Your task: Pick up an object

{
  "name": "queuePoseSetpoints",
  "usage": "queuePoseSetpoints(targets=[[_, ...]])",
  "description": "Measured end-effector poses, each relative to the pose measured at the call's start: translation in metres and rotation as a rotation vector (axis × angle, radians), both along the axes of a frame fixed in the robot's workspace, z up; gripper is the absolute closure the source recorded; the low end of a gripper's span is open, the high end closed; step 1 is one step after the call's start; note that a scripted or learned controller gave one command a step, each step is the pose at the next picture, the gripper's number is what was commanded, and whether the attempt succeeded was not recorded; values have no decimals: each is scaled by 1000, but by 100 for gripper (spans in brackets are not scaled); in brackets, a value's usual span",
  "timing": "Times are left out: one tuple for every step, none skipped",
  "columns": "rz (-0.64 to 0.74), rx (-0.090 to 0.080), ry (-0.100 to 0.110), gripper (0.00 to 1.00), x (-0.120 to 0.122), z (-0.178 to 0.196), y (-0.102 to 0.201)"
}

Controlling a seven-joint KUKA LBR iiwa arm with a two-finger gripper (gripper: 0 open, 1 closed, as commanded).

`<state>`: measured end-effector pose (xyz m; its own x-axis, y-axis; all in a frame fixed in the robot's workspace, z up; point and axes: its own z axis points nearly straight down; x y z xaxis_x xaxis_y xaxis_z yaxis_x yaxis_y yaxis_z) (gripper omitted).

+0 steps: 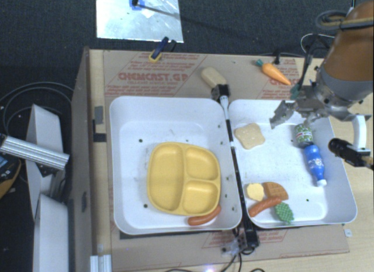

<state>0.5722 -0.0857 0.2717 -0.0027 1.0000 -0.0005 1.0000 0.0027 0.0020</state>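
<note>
Board (pixel 158 78) lettered CHEMCAST, end effector (pixel 290 112) above bin (pixel 342 206)

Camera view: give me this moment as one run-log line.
hand: over right bin, holding nothing | nearest: blue bottle, toast slice | left bin: yellow tray | pick: not yet

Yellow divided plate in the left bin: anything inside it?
The yellow plate shows three bare compartments. A sausage lies against its front rim, in the left bin. Whatever is under the plate is covered.
</note>
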Motion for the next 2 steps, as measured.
queuePoseSetpoints(targets=[[-2,0,2,0,-64,-52,-31],[-2,1,2,0,-86,-131,-39]])
